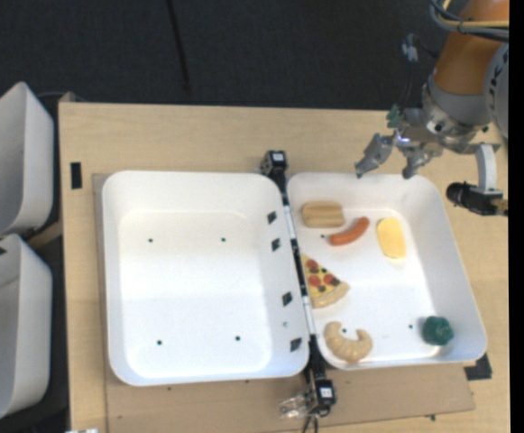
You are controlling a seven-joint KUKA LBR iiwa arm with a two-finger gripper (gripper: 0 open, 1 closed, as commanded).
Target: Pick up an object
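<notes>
My gripper [389, 163] hovers over the far rim of the right bin [455, 242], fingers spread apart, holding nothing.
The nearest toy, a tan bread roll [322, 214], lies toward me and to the left, its long axis crosswise; beside it sit a glossy red sausage [349, 233] and a smooth yellow oval [390, 239].

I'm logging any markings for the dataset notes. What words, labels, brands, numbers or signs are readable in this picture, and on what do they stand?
None can be read.
The white bins bear small dark dots and clips, no lettering.
The toy foods, such as the pizza slice and the hot dog bun, show no print.
The arm's orange band and the gripper show no legible label; any marking there is too small to tell.
</notes>
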